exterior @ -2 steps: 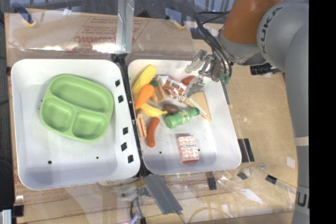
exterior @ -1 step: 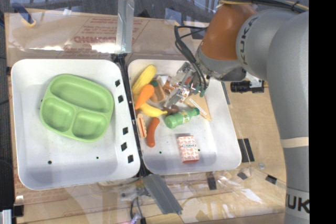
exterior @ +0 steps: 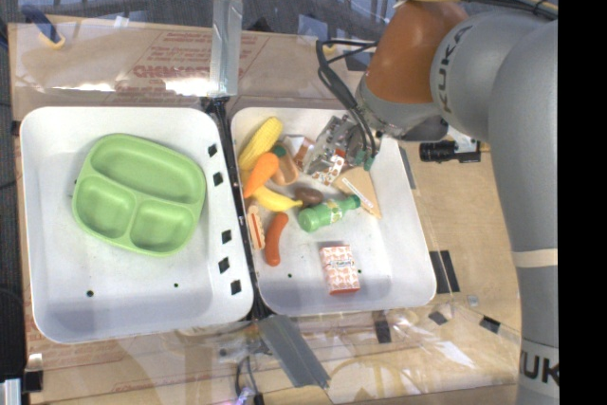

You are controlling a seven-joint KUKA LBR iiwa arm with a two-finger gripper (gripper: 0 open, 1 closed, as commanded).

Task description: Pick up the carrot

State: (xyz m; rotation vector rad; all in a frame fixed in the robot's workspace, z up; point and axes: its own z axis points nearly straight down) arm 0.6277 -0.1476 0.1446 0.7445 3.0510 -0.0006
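Tool (exterior: pixel 327 156) above carrot (exterior: pixel 262 171)

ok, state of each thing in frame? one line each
gripper: over the right bin's upper part, among the items, grip unclear
carrot: lying in the right bin, near its left wall
corn: lying above the carrot
banana: lying below the carrot
green bottle: on its side
sausage: lying flat
red box: lying flat, alone
green plate: upright in the left bin
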